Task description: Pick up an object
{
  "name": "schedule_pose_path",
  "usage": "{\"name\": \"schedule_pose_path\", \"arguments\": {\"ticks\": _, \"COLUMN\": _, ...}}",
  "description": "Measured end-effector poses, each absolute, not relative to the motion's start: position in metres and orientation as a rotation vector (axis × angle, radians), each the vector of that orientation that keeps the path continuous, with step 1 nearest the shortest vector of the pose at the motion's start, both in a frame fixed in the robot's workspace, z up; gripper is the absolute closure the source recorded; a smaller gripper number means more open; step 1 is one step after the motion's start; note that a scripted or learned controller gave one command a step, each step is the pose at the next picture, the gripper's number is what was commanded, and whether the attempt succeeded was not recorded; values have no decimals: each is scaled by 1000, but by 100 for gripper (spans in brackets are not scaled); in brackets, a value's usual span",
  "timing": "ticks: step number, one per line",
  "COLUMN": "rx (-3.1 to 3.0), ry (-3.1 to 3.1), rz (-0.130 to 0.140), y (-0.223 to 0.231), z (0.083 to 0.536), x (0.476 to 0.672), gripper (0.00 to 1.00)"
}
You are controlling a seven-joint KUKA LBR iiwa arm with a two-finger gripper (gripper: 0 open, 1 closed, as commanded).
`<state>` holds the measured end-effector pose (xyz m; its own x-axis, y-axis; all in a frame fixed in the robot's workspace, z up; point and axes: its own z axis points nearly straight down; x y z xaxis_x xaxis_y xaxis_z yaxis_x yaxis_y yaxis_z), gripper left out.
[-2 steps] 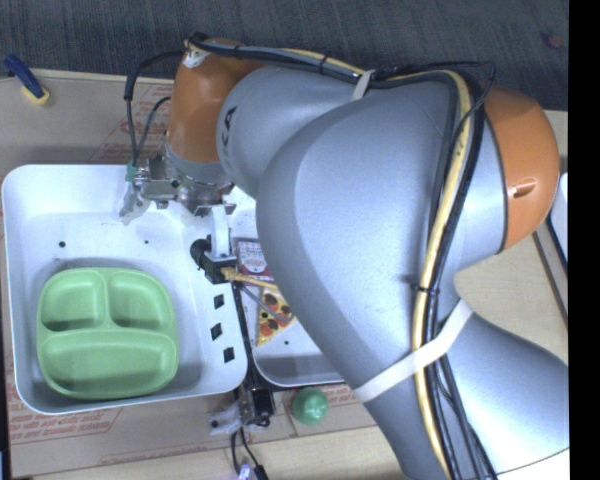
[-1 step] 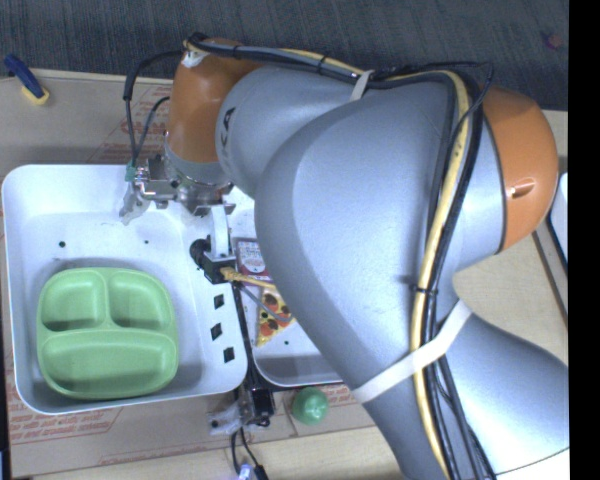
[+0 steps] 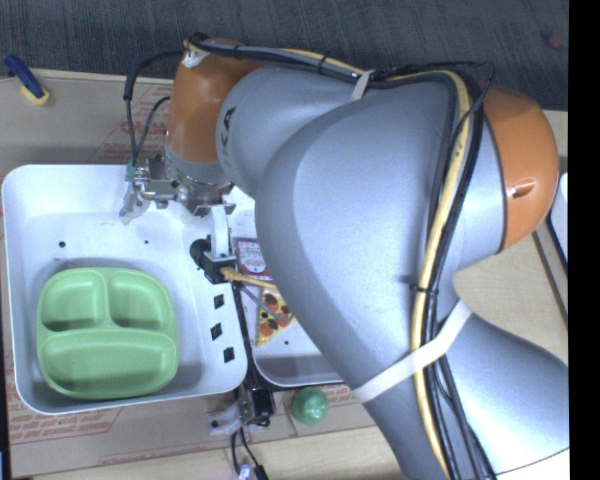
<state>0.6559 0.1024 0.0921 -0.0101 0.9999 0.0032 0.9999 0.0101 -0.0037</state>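
A: status, left to right?
B: green tray (image 3: 106,330) lies flat in left bin (image 3: 20,218), untouched. jaws (image 3: 138,196) hover near that bin's far wall, nothing seen between them; spread or closed, can't tell. Pick not started, I'd say

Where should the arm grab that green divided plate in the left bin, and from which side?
Take the green divided plate by its raised outer rim, coming straight down. It lies flat, too wide to span, and its upper edge faces open bin floor, giving one finger room outside.
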Motion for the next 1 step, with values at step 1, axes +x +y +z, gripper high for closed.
{"name": "schedule_pose_path", "arguments": {"ticks": 1, "rx": -2205, "ry": -2230, "rz": 0, "y": 102, "z": 92, "x": 656, "gripper": 0}}
